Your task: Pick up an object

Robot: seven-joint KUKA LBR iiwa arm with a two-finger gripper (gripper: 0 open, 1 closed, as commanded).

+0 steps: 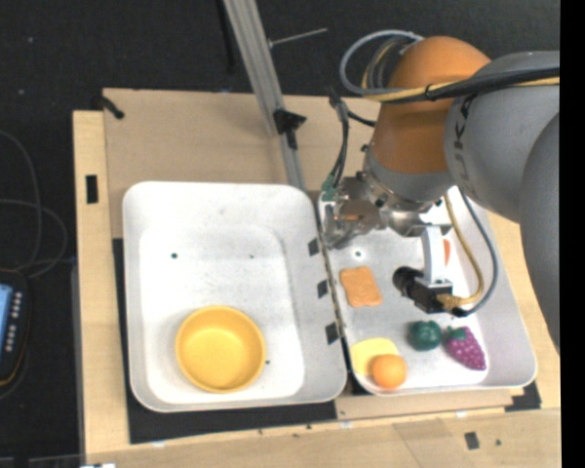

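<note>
Your gripper [346, 217] hovers at right bin's [502, 305] left rim, grip state can't tell; cracker [361, 287] just below, open floor beyond yellow bowl [219, 348] in left bin [214, 222].

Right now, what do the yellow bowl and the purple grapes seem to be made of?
The yellow bowl looks like moulded plastic: one even colour, a smooth, mostly matte surface and a thick rounded rim. The purple grapes seem to be a plastic or rubber toy, since the cluster is one solid uniform purple lump. They are too small here to judge the finish with certainty.
</note>
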